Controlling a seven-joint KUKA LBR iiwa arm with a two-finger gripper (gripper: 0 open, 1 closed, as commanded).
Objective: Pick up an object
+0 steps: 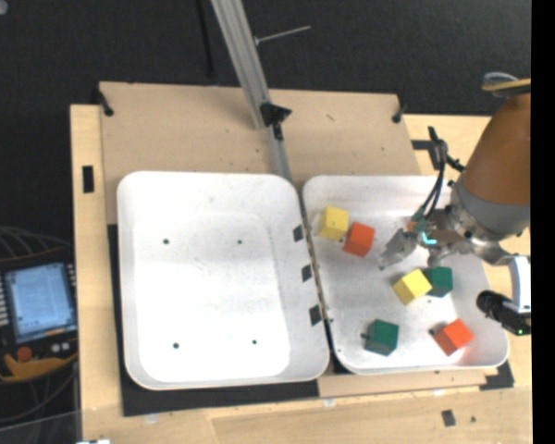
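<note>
Wooden bench, right bin holding coloured blocks

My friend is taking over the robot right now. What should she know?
Gripper: low over the right bin; nothing seen between its fingers.
Blocks, all in the right bin: a yellow block touching an orange block near the top left; another yellow block beside a green block just under the gripper; a green block and an orange block near the front.
Done: nothing lifted yet.
Left: grab one block and raise it.
</note>
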